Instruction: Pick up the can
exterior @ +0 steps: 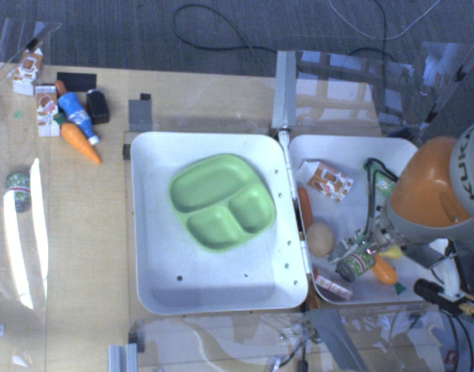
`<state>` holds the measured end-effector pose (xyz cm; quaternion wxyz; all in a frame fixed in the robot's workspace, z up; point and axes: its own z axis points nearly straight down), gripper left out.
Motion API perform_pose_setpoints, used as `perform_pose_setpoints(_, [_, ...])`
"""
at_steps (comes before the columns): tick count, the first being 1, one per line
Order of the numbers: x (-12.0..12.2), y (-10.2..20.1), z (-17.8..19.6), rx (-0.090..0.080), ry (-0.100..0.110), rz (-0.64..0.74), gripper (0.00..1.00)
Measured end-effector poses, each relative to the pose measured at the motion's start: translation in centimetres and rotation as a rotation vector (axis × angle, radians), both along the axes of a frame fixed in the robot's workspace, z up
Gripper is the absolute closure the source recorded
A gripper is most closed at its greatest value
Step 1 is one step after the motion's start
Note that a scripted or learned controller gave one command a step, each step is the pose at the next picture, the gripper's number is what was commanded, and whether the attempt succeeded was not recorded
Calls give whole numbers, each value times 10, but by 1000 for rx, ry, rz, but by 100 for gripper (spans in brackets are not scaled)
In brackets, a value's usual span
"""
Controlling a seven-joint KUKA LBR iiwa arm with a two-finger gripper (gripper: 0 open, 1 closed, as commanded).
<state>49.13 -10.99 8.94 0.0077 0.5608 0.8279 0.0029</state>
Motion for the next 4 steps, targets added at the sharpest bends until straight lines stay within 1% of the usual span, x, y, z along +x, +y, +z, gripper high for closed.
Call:
perform_pose_setpoints(1, [3, 2, 12, 2, -7, 3, 100])
perform_pose_setpoints(2, [3, 2, 12, 2, -7, 3, 0])
perform_pose_setpoints(3, [107, 22, -1, 7, 4, -321, 0])
perform_pose_setpoints(4, [108, 23, 11, 7, 0, -313, 100])
